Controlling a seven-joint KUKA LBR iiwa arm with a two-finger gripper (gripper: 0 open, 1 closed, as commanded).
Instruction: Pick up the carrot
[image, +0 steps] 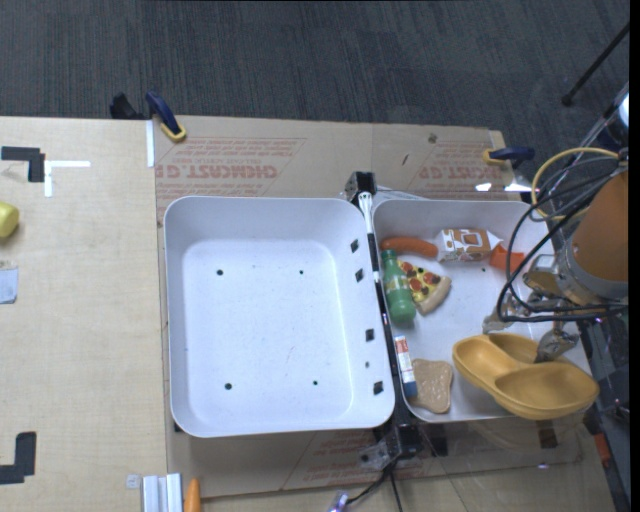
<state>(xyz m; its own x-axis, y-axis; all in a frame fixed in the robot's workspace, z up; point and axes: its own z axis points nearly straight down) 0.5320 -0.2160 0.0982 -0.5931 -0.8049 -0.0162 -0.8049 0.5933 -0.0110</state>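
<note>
Red print on the cardboard sheet (250, 160) — upside down, not clearly legible.

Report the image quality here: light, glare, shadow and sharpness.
Camera view: even, soft light; mild glare on the left bin rim; faint shadow beside the yellow bowls; the carrot and pizza slice fairly sharp; the arm at the right edge looks blurred.

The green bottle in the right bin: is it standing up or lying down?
Lying down. The green bottle rests lengthwise on the floor of the right bin along its left wall, beside the pizza slice.
</note>
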